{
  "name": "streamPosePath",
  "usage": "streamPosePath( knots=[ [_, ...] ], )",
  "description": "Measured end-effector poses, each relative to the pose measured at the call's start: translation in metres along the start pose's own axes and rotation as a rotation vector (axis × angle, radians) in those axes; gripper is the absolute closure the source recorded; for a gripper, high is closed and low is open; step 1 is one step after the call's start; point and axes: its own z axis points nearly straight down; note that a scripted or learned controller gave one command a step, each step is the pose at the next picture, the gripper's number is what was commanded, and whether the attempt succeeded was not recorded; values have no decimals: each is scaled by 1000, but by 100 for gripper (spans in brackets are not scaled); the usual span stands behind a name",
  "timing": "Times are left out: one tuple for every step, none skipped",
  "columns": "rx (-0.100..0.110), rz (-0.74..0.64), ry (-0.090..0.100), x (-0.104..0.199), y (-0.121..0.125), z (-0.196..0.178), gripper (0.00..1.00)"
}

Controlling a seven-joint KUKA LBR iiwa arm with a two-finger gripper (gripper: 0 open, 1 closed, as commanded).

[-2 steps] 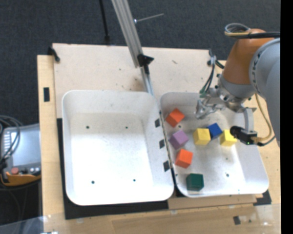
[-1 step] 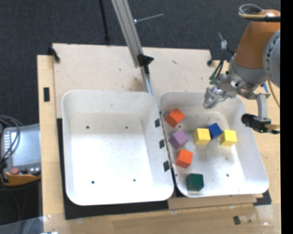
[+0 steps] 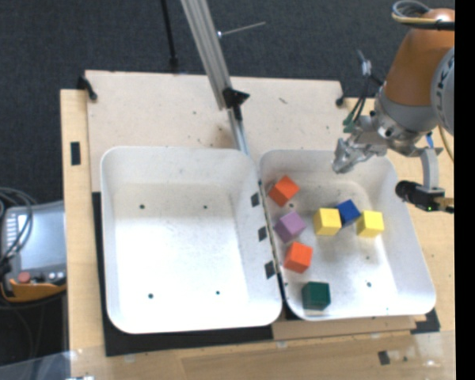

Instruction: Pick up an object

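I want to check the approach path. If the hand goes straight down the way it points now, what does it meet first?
Probably the bare floor of the right bin near its far wall. The hand hangs there, and the blue cube and yellow cubes lie nearer the camera, though depth is unclear.

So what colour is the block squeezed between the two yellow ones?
Blue: the small block touching the yellow blocks, in the camera view.

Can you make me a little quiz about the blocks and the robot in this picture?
1. True or false: the blocks lie in the left bin.
2. How many orange blocks are there?
3. Which block is nearest the pincer: A green, B blue, C purple?

Key: 1 false, they lie in the right bin. 2 two. 3 B.
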Motion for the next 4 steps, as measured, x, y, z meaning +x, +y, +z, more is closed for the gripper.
streamPosePath(
  knots=[
    [2, 0, 2, 46, -8, -6, 100],
    [4, 1, 1, 92, -37, -4, 100],
    [2, -1, 3, 142, -49, -16, 100],
    [3, -1, 3, 194, -68, -25, 100]
  ],
)
